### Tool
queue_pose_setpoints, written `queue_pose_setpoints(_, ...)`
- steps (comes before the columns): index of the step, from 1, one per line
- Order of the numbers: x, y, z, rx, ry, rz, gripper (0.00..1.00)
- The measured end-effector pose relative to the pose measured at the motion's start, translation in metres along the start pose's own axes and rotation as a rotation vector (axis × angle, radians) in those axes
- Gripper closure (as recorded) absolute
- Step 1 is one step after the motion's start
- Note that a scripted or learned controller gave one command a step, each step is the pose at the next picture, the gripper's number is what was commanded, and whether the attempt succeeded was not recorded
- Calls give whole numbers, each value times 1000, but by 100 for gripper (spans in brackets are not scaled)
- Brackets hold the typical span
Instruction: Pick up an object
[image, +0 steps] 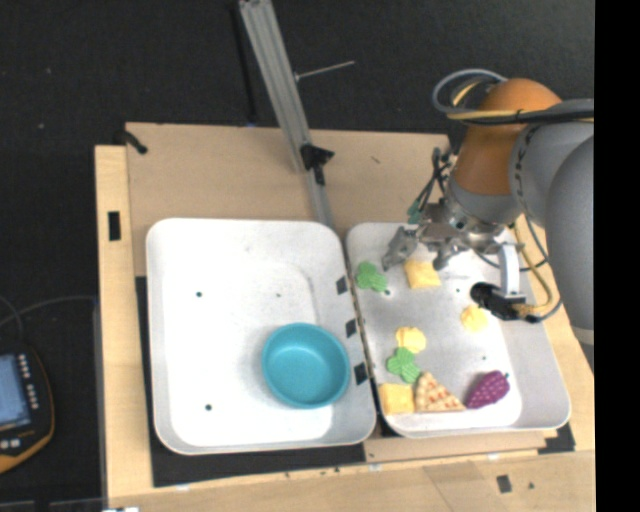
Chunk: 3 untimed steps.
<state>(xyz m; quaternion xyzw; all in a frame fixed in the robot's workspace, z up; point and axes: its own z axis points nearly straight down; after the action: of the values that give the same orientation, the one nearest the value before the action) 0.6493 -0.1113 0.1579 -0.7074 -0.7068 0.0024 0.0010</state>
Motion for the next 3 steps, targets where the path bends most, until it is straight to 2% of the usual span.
queue_pose_setpoints(1, -2, 2, 46, -11, -2, 2, 0)
queue_pose_setpoints(2, -3, 3, 35, -15, -2, 5, 100)
queue_pose_setpoints(3, -2, -1, -28, -13, 1, 2, 100)
